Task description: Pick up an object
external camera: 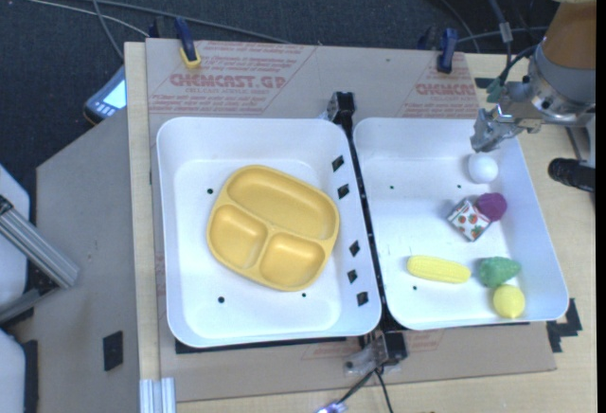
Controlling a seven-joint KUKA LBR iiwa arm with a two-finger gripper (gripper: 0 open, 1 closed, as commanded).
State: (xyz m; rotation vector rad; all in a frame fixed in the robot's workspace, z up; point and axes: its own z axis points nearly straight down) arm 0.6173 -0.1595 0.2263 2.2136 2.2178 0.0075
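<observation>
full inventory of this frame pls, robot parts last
bins: 2, white, side by side on the bench
divided plate: 1, yellow, middle of left bin
ball: 1, white, right bin, far end, just below the gripper
patterned cube: 1, white with red and green, right bin centre
purple piece: 1, purple, touching the cube
corn: 1, yellow, right bin, near side
green piece: 1, green, right of corn
lemon: 1, yellow, near right corner
clamps: 2, blue, board's far edge
gripper: 1, grey, above right bin's far end

We see open floor in the right bin [398,212] at frame centre, toys crowding its lower right, and a yellow tray [273,227] filling the left bin [180,212].
</observation>
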